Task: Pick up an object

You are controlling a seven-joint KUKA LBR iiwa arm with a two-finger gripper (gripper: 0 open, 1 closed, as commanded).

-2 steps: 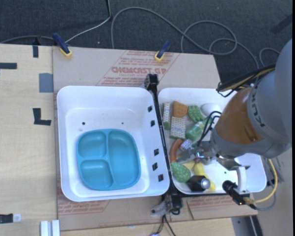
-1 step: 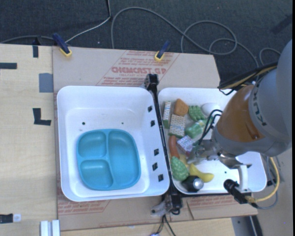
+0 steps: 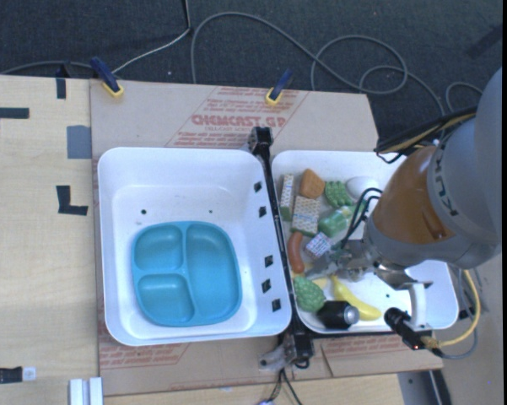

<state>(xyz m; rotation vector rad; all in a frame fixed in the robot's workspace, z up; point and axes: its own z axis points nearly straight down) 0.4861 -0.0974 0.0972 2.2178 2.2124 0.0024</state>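
Camera view, right bin: I log my gripper low among toy foods; whether it grips anything, I cannot tell. Beside it, a patterned grey block; just below, yellow banana; black cylinder.

Toy food pile heaped along right bin's left side.

Glossy white plastic bins sit on matt brown cardboard over a pale wood-grain bench, one holding a smooth blue plastic tray, the other plastic-looking toys, beside the arm with its satin grey and orange casing.
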